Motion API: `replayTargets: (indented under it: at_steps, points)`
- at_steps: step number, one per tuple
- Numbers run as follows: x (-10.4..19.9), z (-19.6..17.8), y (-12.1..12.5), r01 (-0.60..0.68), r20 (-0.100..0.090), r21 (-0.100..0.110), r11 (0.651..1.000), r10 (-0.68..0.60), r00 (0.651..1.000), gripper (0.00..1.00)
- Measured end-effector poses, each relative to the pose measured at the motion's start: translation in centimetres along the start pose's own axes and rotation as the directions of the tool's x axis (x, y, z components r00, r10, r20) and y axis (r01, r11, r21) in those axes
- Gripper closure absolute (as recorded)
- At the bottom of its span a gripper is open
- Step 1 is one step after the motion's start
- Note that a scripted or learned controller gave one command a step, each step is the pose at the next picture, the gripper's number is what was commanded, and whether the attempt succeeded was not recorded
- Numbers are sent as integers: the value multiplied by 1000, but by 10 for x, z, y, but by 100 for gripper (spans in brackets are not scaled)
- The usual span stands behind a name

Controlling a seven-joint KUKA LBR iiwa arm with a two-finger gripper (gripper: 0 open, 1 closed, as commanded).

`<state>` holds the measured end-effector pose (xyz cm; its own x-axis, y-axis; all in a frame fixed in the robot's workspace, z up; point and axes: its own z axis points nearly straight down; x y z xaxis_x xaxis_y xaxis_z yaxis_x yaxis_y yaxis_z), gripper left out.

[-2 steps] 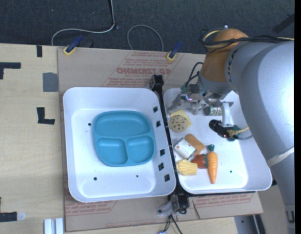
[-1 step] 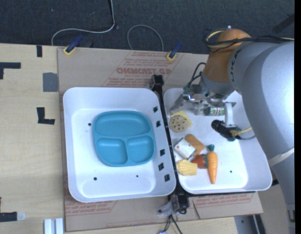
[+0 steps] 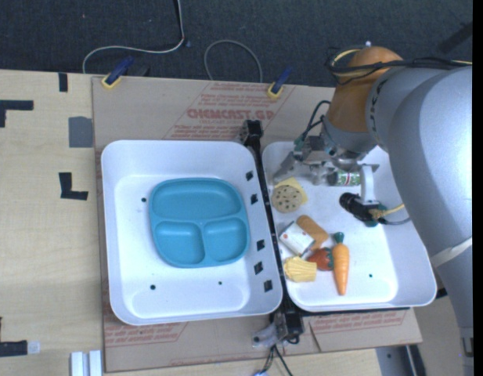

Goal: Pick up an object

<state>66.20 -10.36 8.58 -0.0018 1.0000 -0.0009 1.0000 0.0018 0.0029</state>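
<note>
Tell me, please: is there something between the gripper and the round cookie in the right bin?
Nothing visible stands between them. The gripper hangs over the far part of the right bin, and the cookie lies just below it in the view, uncovered, with bare bin floor around it. The carrot and the other toy foods lie nearer the camera, out of that path.

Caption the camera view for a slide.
Arm reaches into the right bin above a cookie and carrot; blue tray sits in the left bin.
</note>
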Motion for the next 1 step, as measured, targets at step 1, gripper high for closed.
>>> replayTargets:
  at_steps: [1]
  points:
    - [6, 0, 1, 0, 1, 1, 1000, 0, 1000, 0]
